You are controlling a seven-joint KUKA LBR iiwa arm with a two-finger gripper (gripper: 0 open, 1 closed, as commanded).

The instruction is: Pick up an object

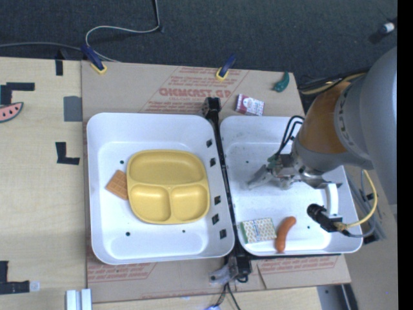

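Big picture first: the table [39,192] carries a cardboard sheet [187,89], and on that sit two white bins side by side. The arm [361,128], grey with its orange band, reaches in from the right and hangs over the right bin [258,134]. The left bin [110,237] holds a yellow tray [169,186] with three compartments, lying flat near the middle, and a small tan cracker [117,185] is tucked partly under the tray's left edge. Over to the right bin now: the gripper [261,177] is down low near the bin's centre, its fingers [257,179] pointing left and, as far as I can make out, spread slightly apart with nothing between them. Near the bin's front wall lies a sausage [284,233], tilted, well clear of the gripper. Just beside it on the left lies a green-and-white packet [258,229], flat. Behind the bins, on the cardboard, rests a small red-and-white wrapper [248,105].
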